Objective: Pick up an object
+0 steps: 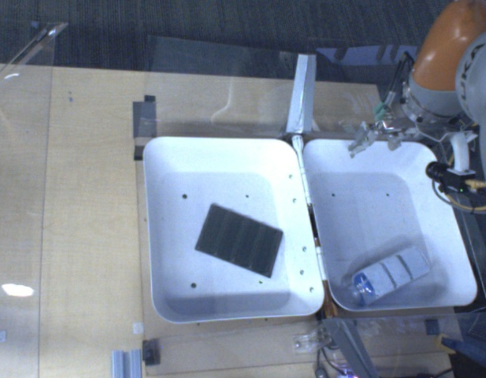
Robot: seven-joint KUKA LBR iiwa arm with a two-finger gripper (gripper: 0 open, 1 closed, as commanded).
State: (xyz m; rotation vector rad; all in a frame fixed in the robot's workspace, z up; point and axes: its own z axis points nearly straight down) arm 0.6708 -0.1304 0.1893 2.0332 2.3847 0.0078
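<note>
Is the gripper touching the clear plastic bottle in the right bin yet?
Apart. The camera view shows the gripper over the right bin's far rim, while the clear plastic bottle lies near its front, bare white floor between them.

A flat dark ribbed rectangular pad (239,240) lies in the middle of the left shallow white bin (168,168). A clear plastic bottle (390,274) lies on its side near the front edge of the right shallow white bin (337,164).

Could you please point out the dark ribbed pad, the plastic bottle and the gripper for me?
dark ribbed pad (239,240): camera view, middle of its top face.
plastic bottle (390,275): camera view, middle of its body.
gripper (374,138): camera view, between its fingertips.
</note>
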